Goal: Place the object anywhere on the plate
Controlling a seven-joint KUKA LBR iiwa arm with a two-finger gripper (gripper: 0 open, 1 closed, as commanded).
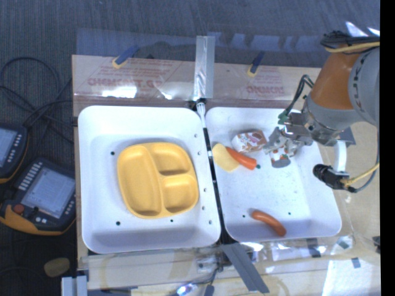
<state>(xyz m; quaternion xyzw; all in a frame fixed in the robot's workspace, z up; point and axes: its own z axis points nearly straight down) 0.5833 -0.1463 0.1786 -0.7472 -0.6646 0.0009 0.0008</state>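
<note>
We see two shallow white bins side by side on the worktop. The left bin holds a yellow divided plate, which sits near the middle of that bin with its three compartments bare. The right bin carries the loose things. Toward its 10 o'clock corner lies a yellow piece with an orange carrot-like stick lying across it, touching. Just beside them, toward 1 o'clock from the yellow piece, sits a small white-and-brown object. Down at the bin's 6 o'clock side rests an orange sausage-shaped piece, well apart from the others.

The grey arm with its orange band reaches in from 3 o'clock. Its gripper hangs over the upper middle of the right bin, just to the 3 o'clock side of the white-and-brown object. We cannot tell whether the jaws stand open or closed, and we see nothing clearly between them.

At 9 o'clock, off the worktop, two handheld control pendants lie on the dark floor with black cables.
</note>
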